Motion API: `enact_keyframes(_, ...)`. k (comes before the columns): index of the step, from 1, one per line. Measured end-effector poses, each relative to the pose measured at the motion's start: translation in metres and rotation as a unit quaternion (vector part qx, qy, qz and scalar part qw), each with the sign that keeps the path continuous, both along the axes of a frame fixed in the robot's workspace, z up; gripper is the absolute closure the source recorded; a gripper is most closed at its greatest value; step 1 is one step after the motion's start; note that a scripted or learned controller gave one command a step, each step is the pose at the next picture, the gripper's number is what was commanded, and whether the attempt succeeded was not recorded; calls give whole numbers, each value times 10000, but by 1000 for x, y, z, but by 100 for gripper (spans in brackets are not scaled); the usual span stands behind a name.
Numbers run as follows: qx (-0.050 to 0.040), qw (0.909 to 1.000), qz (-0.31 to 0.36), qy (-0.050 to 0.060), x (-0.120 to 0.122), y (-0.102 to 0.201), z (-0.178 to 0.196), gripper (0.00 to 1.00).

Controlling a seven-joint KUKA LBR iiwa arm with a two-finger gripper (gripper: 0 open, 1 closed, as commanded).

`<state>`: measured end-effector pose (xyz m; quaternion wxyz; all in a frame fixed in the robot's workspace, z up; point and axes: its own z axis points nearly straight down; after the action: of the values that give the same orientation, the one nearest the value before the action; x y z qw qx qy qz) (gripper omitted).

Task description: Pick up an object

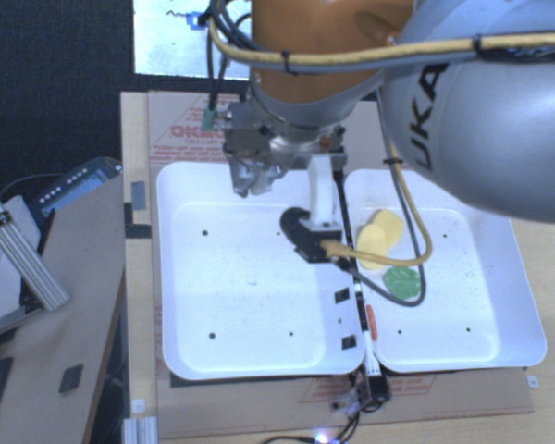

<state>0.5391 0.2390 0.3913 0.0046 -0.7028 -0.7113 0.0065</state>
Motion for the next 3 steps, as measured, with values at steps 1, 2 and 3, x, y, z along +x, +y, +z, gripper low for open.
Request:
enact_keyframes(1, 53, 9999, -31, -151, -23, -5, 153, 100)
enact_keyframes(2, 9, 9999, -85, -105, 65, -64, 144, 100)
enact_keyframes(3, 10, 10000, -18, -52, 46, -1, 58, 100)
